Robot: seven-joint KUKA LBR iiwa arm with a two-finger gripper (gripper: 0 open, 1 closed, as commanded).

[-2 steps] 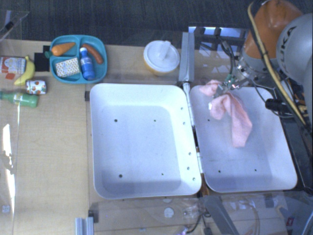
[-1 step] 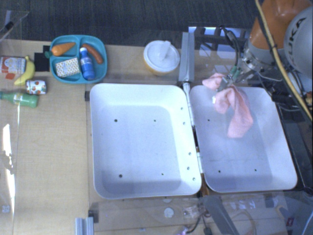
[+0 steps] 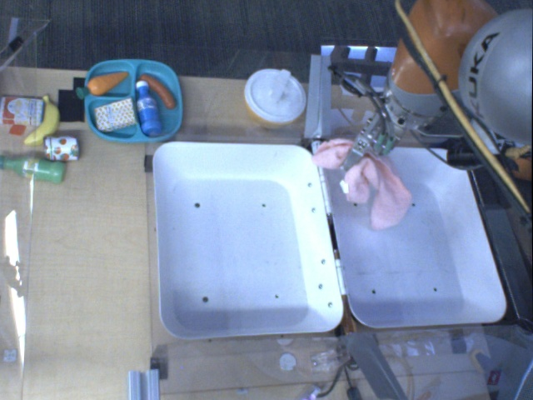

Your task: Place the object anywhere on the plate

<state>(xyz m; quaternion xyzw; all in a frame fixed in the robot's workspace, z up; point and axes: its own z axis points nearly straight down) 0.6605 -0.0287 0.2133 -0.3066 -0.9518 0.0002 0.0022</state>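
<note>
A pink cloth [image 3: 381,193] hangs from my gripper [image 3: 364,153] over the back left part of the right bin [image 3: 433,290]. The fingers are shut on the cloth's upper fold, and one end of the cloth drapes over the bin's back left corner. The blue divided plate [image 3: 171,115] sits far off on the bench at the back left. It holds a toy carrot [image 3: 108,82], a sausage, a blue bottle [image 3: 147,108] and a cracker.
The left bin [image 3: 241,240] lies between the gripper and the plate. A round white-lidded yellow container [image 3: 275,96] stands behind the bins. A banana [image 3: 46,119], a small can [image 3: 61,147], a green bottle [image 3: 33,168] and a carton [image 3: 18,111] lie at the far left.
</note>
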